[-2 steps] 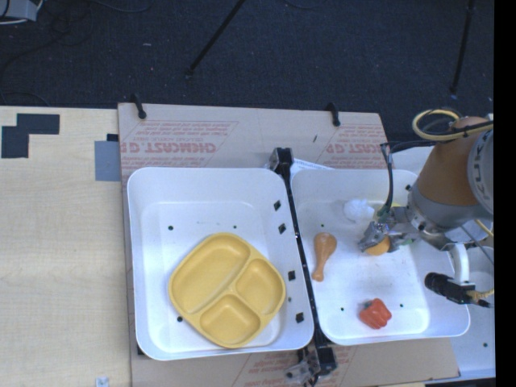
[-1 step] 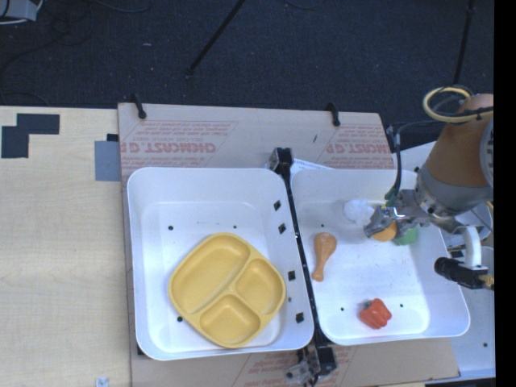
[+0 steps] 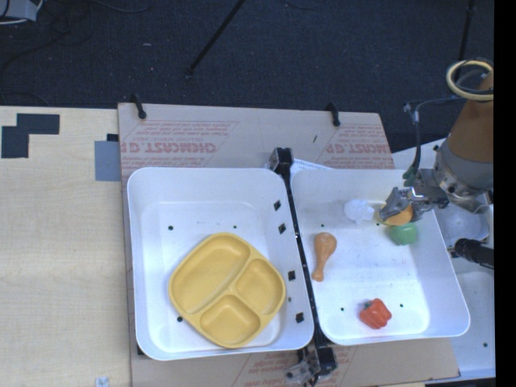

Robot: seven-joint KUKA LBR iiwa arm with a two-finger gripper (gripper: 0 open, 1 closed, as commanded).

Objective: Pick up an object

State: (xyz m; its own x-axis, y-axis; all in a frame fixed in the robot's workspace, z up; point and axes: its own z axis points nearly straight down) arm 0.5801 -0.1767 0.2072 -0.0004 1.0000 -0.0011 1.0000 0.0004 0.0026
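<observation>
We see a green object (image 3: pixel 404 233) with a yellow piece above it at the right bin's (image 3: pixel 451 297) far right side, touching the tool (image 3: pixel 397 207); we cannot tell whether the tool grips it. A pale object (image 3: pixel 358 210) lies just left of the tool. A tan drumstick (image 3: pixel 322 253) and a red pepper (image 3: pixel 375 314) lie nearer us. The left bin (image 3: pixel 153 216) holds a yellow divided tray (image 3: pixel 226 289).

We look down from 1 fixed camera above the table (image 3: pixel 56 240), tilted at a slant and set well back, taking in both white bins (image 3: pixel 153 216) side by side, with dark floor (image 3: pixel 242 39) beyond.
</observation>
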